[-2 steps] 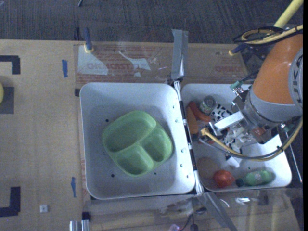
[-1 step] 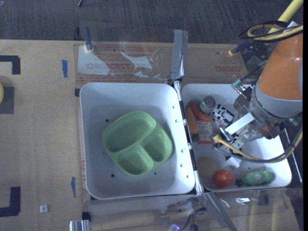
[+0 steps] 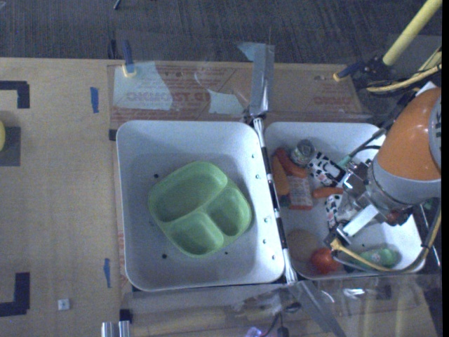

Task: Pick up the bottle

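Observation:
The bottle point(image 3: 300, 187) lies in the right bin point(image 3: 319, 130), along its left side. It has a grey cap at the far end and an orange-red label. My gripper point(image 3: 339, 220) hangs over the middle of the same bin, to the right of the bottle and a little nearer the front. There is a visible gap between them. The wrist and the grey arm with the orange band cover the bin's right part.
A black-and-white cow-patterned toy point(image 3: 324, 168) lies between the bottle and my gripper. An orange stick-like thing point(image 3: 280, 173) lies by the bin's left wall. A red tomato point(image 3: 323, 260), a brown disc point(image 3: 303, 243) and a green thing point(image 3: 384, 257) sit at the front. The left bin point(image 3: 140, 153) holds a green divided plate point(image 3: 200, 208).

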